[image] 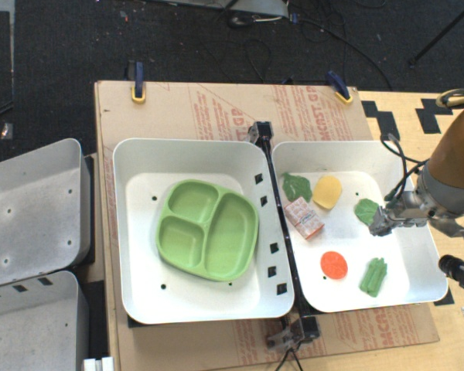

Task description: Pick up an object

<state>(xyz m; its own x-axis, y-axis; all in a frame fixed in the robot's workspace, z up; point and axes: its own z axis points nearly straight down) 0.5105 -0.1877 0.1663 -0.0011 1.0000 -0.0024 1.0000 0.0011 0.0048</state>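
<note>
Grey gripper (pixel 380 224) poised at green leaf (pixel 366 209), right of frame; jaw opening impossible to tell. Approach step, seemingly; next needs a clean close.

One fixed camera looks down at a slant from above the worktop (pixel 193 107), far enough back to take in both white bins, the left bin (pixel 131 207) and right bin (pixel 417 284), with dark floor (pixel 54 37) beyond the far edge.
</note>
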